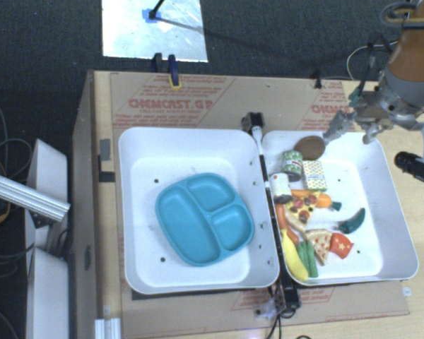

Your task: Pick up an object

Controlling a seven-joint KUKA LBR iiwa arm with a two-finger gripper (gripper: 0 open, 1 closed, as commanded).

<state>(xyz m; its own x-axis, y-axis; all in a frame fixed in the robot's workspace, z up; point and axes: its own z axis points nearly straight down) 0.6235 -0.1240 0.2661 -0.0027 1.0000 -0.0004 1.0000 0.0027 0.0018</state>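
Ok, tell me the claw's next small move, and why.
Probably lower toward the brown piece. The claw hangs open above the right bin's far edge with nothing between its fingers, and that piece lies just to its left, apart from the crowded pile.

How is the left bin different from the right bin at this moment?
The left bin holds one thing, a blue divided tray; the right bin holds many small toy foods. The gripper is over the right bin's far edge, not over the left bin. Both are shallow and white.
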